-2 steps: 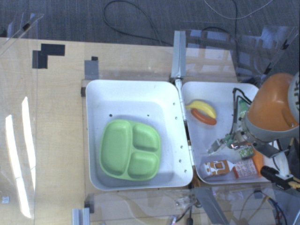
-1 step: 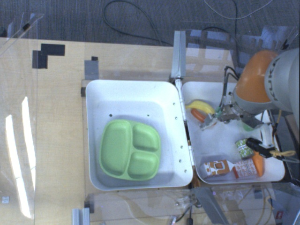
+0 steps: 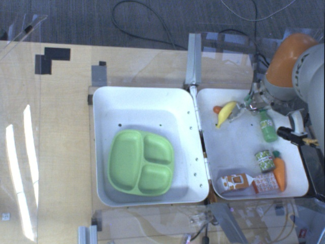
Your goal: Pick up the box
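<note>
An orange and white box point(image 3: 236, 182) lies flat near the front edge of the right bin point(image 3: 213, 151). A smaller pink and white packet point(image 3: 265, 183) lies against its right end. My gripper point(image 3: 246, 108) is at the back of the same bin, low over the floor. It is just right of a yellow banana point(image 3: 226, 113) and far behind the box. The grey arm with its orange band point(image 3: 287, 60) reaches in from the upper right.
A green bottle point(image 3: 267, 126), a small green can point(image 3: 264, 160) and an orange carrot point(image 3: 279, 172) lie along the right bin's right side. A green divided plate point(image 3: 141, 161) sits in the left bin point(image 3: 106, 105). A metal divider post point(image 3: 193, 60) stands between the bins.
</note>
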### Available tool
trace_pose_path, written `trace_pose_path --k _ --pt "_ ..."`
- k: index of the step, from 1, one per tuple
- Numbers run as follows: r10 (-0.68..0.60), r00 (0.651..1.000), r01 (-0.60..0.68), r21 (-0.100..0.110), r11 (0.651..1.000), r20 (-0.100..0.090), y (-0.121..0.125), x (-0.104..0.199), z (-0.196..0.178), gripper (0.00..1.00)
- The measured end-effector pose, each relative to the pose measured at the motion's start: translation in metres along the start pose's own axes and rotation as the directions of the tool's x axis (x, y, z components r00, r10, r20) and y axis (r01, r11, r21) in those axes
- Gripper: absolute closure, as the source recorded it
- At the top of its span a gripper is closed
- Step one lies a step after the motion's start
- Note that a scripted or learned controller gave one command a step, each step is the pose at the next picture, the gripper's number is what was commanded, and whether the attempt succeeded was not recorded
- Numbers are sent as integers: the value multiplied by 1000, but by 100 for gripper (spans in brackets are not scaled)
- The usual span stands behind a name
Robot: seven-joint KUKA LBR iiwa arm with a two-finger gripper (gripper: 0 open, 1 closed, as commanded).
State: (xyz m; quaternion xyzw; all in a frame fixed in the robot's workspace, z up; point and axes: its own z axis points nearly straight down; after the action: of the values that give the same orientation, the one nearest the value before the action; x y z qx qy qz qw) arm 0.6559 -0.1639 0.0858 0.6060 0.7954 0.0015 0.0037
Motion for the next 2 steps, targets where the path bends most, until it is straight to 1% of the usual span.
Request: trace_pose_path --k 1,2 --pt "-58 998 58 -1 998 -1 -29 41 -2 0" --pt "-176 984 176 -5 984 1 -30 40 -2 0"
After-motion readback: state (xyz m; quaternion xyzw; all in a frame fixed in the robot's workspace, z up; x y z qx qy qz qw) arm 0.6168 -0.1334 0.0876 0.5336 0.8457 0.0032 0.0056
